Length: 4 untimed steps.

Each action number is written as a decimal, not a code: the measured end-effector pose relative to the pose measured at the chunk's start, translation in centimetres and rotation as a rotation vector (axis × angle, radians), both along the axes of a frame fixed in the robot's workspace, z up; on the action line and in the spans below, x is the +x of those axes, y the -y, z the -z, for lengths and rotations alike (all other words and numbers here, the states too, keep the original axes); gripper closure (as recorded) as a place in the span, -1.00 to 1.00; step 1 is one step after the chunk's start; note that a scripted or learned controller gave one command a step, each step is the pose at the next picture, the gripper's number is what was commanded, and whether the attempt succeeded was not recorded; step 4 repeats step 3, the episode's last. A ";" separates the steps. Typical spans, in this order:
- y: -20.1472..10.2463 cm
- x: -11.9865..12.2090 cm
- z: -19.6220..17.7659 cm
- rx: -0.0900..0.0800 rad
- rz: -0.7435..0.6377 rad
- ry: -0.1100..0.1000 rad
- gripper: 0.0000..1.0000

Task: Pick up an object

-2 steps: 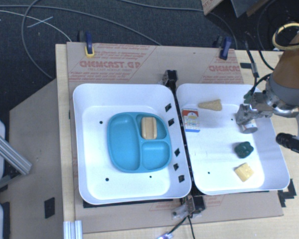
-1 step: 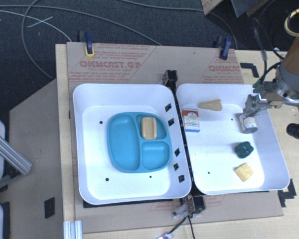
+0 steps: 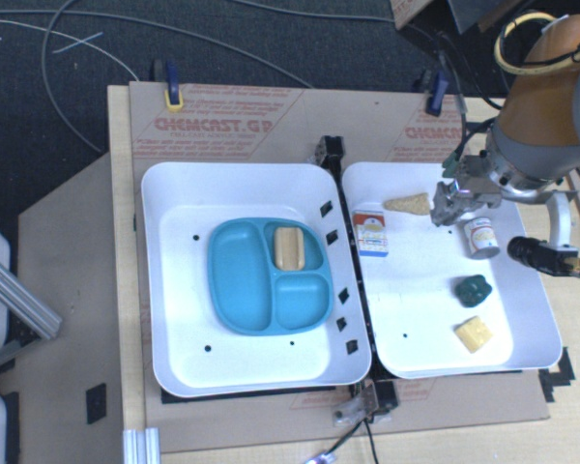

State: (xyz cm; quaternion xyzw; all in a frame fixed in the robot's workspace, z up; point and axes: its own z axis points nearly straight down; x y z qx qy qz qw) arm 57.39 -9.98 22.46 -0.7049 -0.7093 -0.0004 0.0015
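Camera view shows the pincer low in the right bin, near a small jar and a tan wedge; whether it is spread or pressed together I cannot tell. Nothing looks lifted yet, so the pick seems still ahead, with the carton, green lump and yellow block also lying there.

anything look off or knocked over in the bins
One thing: the small white bottle in the right bin lies on its side, just beside the gripper. The rest seems settled: a tan block sits in the blue tray. Nothing looks spilled or damaged.
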 end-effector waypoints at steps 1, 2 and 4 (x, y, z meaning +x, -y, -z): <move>-5.3 1.3 -1.1 -0.001 0.001 0.004 1.00; -10.6 3.4 -0.6 -0.001 0.000 0.004 1.00; -16.2 3.8 -1.4 -0.001 0.000 0.004 1.00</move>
